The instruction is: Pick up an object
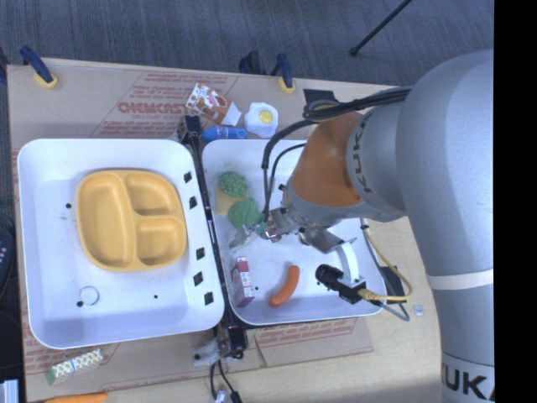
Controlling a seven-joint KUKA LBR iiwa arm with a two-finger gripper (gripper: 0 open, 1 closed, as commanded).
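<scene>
Far to the gripper's left, the left bin (33,225) holds a yellow divided plate (132,218). The gripper (262,229) hangs low in the right bin (327,309), beside its left wall; whether its jaws are apart or closed cannot be told. A green broccoli-like piece (244,212) lies touching or just left of it, with a second green piece (232,183) on a yellow slab above that. Below the gripper lie a small red carton (242,280) and, further right, an orange sausage (284,285). The grey arm (394,166) crowds the bin's right half.
</scene>
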